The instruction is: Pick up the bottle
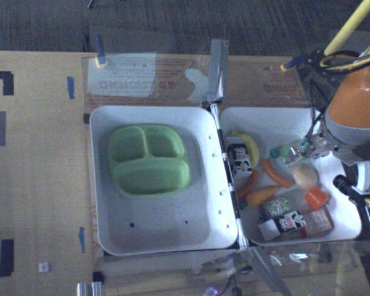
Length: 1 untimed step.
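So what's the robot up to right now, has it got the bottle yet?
Gripper low over right bin, nothing seen held. Bottle lying near front of bin, untouched. Carrots and cup crowd beside it.

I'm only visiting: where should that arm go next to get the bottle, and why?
Probably slide the gripper toward the view's bottom edge until it is over the bottle. The gripper is well apart from the bottle, which lies on its side beside a green can.
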Tool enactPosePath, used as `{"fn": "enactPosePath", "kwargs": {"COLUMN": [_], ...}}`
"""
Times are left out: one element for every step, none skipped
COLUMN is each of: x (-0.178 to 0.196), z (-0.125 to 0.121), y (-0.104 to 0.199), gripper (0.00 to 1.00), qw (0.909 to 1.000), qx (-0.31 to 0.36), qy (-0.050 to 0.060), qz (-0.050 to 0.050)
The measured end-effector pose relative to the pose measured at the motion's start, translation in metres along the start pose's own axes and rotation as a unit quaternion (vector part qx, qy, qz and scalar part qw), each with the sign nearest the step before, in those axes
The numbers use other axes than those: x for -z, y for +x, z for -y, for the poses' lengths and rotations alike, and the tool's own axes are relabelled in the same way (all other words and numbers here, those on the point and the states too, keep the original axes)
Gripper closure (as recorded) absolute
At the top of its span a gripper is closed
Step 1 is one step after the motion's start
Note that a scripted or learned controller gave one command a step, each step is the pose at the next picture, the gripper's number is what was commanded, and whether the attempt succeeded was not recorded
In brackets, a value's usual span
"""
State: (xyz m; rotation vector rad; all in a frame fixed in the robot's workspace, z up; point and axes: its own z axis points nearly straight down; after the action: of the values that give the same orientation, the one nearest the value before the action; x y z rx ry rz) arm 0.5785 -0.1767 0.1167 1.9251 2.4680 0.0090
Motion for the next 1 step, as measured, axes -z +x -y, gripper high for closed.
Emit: {"fn": "enactPosePath", "kwargs": {"x": [0.0104], "z": [-0.0008], "y": [-0.0010], "gripper": [1.00], "qw": [1.0000], "qx": [-0.001], "qy": [-0.002], "qz": [0.001]}}
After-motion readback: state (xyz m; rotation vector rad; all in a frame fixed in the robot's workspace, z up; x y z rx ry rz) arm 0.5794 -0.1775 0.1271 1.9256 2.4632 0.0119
